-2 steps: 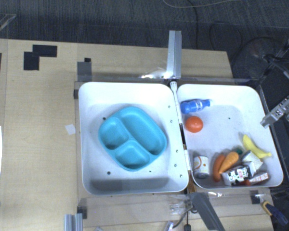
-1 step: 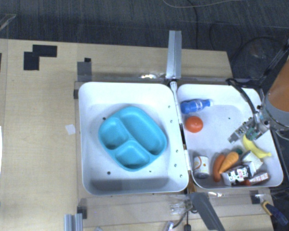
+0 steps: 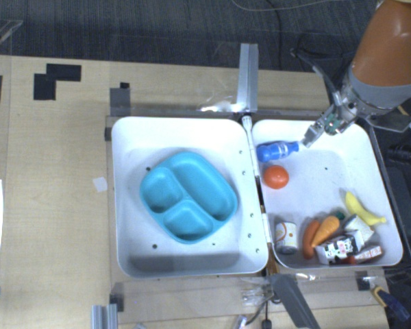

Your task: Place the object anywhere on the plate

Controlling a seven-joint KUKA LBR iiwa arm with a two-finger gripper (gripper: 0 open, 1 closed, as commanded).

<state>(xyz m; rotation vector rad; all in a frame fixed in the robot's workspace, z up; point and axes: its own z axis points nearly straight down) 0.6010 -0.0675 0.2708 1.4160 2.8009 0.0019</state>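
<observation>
Bench [image 3: 48, 184]: pale wood, dark carpet up top.
Plate [image 3: 187, 196]: glossy blue, three wells, left bin [image 3: 123, 204].
Bottle [image 3: 277, 150]: blue, lying down.
Gripper [image 3: 308, 138]: at bottle's cap; jaws, can't tell.

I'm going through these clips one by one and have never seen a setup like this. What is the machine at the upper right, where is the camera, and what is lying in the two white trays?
One camera is fixed above the bench and looks down at a slant. The grey and orange shape at the upper right is a robot arm reaching in. Its tool is the thin tip, sitting right at the cap end of a blue bottle. I cannot tell whether it grips the bottle.

The left bin holds a blue divided plate, where the object is meant to go. Nothing lies on the plate yet.

The right bin holds the bottle, an orange-red ball, a yellow banana, a carrot, a small can and a few other small packaged items at the lower edge.
</observation>
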